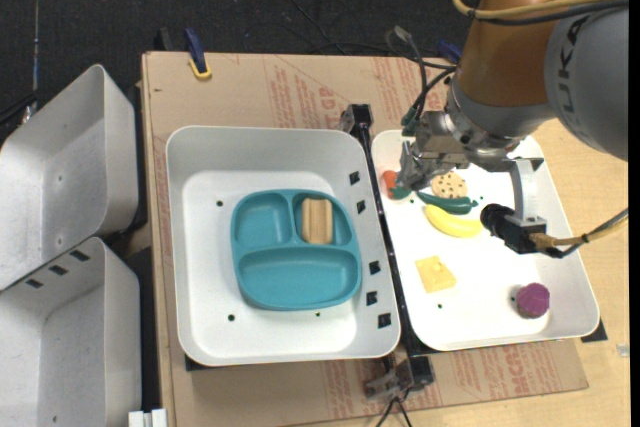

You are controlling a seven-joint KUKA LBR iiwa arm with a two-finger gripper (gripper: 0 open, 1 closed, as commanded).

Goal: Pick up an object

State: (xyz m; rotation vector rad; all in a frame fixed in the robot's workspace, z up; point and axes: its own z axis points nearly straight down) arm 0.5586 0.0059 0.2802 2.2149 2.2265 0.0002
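The right white bin (560, 315) holds a yellow banana-shaped toy (455, 222), a round cookie (450, 184) with dark chips, a yellow cheese wedge (436, 273), a purple ball (532, 299) and a small green and orange piece (397, 186) at its upper left. My gripper (415, 177) hangs low over that upper left part, its tips right beside the green and orange piece and just left of the cookie. A black part (508, 227) of the tool reaches out over the banana's right end.
The left white bin (200, 315) holds a teal divided tray (290, 277) with a tan wooden block (317, 220) in its upper right compartment. A black divider with clips (375, 245) runs between the bins. Two tilted white bins (60, 175) stand off the bench at far left.
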